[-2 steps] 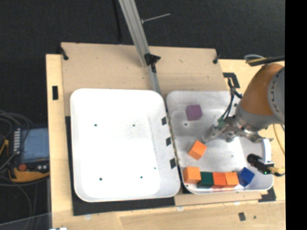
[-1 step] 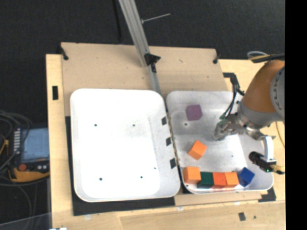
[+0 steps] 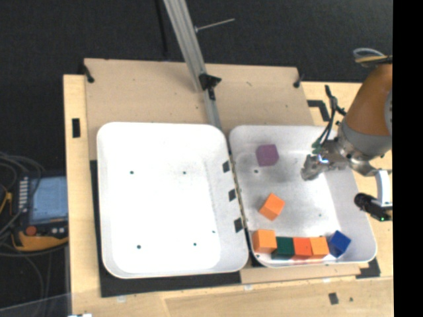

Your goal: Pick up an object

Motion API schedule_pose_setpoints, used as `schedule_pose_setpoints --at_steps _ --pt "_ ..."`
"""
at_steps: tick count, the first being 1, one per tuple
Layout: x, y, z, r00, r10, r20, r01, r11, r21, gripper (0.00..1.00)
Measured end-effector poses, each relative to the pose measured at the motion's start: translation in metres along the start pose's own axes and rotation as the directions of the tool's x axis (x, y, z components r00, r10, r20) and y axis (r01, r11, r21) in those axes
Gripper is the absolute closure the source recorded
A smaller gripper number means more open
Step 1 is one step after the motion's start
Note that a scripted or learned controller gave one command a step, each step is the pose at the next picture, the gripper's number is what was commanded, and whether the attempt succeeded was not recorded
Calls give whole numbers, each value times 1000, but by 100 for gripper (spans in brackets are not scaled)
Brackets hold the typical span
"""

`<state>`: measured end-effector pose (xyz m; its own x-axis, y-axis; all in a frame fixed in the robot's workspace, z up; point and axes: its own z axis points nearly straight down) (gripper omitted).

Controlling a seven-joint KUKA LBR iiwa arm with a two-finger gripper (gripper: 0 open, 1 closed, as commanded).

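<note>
The right bin (image 3: 344, 197) holds a purple cube (image 3: 267, 154) near its far left and an orange cube (image 3: 271, 205) in its middle. Along its near wall lie several blocks in a row: orange (image 3: 266, 240), dark green (image 3: 285, 247), orange-red (image 3: 303, 247), orange (image 3: 319, 246) and blue (image 3: 339, 242). My gripper (image 3: 312, 167) hangs over the right bin's upper right part, to the right of the purple cube and well apart from it. I see nothing held between its fingers.
The left bin (image 3: 165, 197) lies beside the right one. A slanted metal rail (image 3: 192, 51) runs from the top of the view down to the gap between the bins. A blue device with cables (image 3: 46, 203) sits at the far left.
</note>
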<state>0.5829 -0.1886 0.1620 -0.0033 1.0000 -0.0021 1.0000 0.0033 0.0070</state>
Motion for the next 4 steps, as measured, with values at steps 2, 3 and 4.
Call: schedule_pose_setpoints --at_steps 2,3,4 --pt "49 -9 -67 1000 -4 -4 4 1000 5 100" --pt "94 -13 -60 1000 -3 -3 3 1000 7 100" --pt "157 -22 -66 1000 -5 -5 5 1000 7 100"
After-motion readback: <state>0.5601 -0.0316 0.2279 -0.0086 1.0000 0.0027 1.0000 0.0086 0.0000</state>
